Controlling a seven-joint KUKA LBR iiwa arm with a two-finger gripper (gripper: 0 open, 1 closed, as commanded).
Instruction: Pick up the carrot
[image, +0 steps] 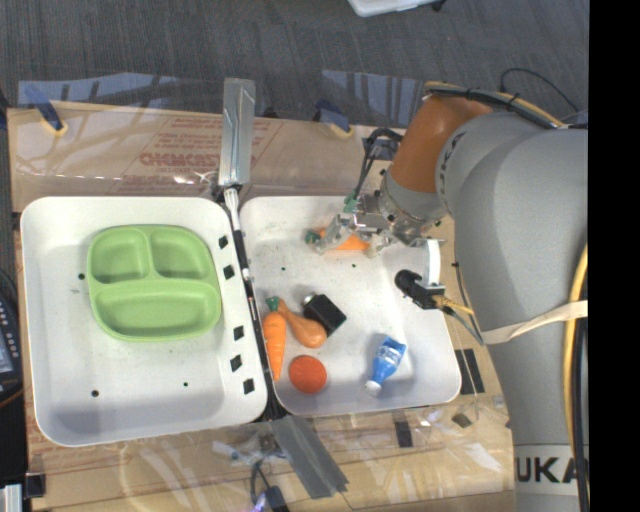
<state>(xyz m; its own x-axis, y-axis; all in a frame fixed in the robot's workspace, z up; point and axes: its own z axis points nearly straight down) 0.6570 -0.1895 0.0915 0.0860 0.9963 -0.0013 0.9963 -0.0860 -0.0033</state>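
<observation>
Lying lengthwise along the bin wall, carrot (275, 345) apparently greens-up.

I'm looking down on dark grey carpet (150, 40) running behind a brown cardboard-covered bench (120, 140), clear plastic sheeting (290, 120) glinting under even overhead light.
</observation>
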